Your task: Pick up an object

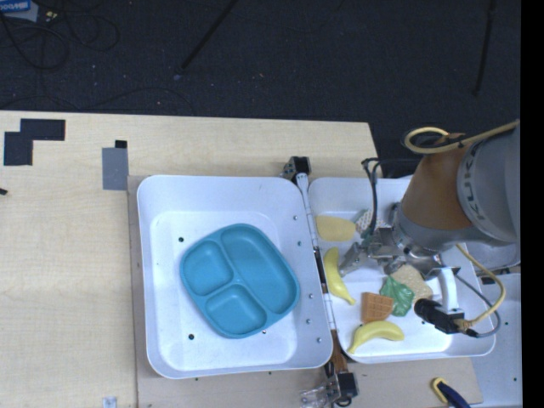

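Observation:
My gripper (359,257) hangs low in the right bin (387,195), near its left side, and the grey arm with its orange band comes in from the right. Just left of the gripper lies a yellow banana-shaped piece (335,277), and a pale yellow block (336,228) lies above that. Below the gripper sit an orange wedge (376,306), a green piece (397,297) and a beige slice (413,279), partly under the wrist. A second yellow banana (376,334) rests near the bin's front edge. I see nothing held.
The left bin (161,228) holds a blue divided plate (239,279). A raised rim with clips (308,253) separates the two bins. Pale bench surface extends to the left, and dark floor lies beyond the bench.

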You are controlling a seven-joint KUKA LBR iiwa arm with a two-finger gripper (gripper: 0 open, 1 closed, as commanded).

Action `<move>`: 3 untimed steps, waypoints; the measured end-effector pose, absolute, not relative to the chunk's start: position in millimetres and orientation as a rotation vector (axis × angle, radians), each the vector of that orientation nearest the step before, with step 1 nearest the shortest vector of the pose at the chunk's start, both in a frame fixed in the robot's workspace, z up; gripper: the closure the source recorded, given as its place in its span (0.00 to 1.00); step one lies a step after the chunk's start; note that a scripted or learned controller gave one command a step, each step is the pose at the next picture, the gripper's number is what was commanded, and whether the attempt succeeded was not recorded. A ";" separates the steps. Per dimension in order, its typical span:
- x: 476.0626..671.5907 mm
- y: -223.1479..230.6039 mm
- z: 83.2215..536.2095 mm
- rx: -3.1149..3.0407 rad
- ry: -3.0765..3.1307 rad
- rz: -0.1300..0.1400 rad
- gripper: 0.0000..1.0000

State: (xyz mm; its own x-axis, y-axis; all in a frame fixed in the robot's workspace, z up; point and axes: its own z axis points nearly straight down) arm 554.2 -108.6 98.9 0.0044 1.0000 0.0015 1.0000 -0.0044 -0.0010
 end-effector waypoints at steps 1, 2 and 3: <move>504.6 -147.4 89.1 -2.223 -2.219 -0.001 0.00; 477.7 -129.9 89.5 -2.229 -2.220 -0.005 0.00; 477.9 -128.5 98.4 -2.226 -2.213 -0.006 1.00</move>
State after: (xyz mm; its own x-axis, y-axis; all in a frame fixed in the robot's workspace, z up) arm 477.9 -128.5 98.4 0.0056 1.0000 0.0049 1.0000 -0.0056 0.0009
